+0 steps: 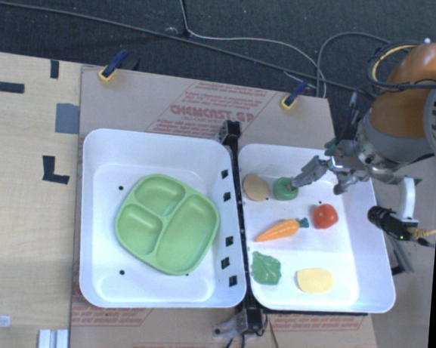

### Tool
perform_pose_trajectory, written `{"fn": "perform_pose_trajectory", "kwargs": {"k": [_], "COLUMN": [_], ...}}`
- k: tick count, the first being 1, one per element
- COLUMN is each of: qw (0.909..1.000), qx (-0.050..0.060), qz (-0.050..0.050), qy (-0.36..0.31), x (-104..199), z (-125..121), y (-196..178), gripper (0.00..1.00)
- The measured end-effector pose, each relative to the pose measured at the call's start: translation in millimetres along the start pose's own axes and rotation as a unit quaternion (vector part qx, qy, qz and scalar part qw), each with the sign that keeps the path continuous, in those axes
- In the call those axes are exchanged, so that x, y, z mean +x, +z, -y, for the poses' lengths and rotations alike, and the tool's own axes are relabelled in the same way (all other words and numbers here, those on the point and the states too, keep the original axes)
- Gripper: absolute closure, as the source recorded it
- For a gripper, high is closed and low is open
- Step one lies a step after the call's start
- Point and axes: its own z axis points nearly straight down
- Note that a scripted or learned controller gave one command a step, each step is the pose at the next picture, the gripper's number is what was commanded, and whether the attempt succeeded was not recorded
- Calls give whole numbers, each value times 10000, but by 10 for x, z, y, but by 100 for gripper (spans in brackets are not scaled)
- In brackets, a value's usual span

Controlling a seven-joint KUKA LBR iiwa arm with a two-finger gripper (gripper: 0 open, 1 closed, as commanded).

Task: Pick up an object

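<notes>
Green round plastic toy (284, 189) sits at about 11 o'clock in the right white bin (372, 281), gripper (306, 177) touching it. Can't tell finger spread. Probably light, stiff, slippery; grab across its middle.

I have 1 camera, fixed high above the bench and tilted down at a slant, far enough back to take in both white bins, the cardboard sheet (208, 108) under them and the dark floor beyond its far edge. From this seat the arm (407, 95) enters at the right, and its gripper (297, 182) hangs over the right bin (371, 285), with the left bin (93, 219) well off to the gripper's far side, toward the frame's left.
</notes>
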Motion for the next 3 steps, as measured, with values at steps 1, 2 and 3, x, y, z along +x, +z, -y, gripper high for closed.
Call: {"fn": "perform_pose_trajectory", "kwargs": {"k": [1, 2, 3], "qw": [10000, 10000, 10000], "qx": [5, 4, -13], "qz": [-1, -1, -2], "qy": [6, 5, -10], "x": [-72, -173, -160], "z": [13, 25, 14], "y": [470, 1008, 878], "gripper": [0, 0, 100]}}
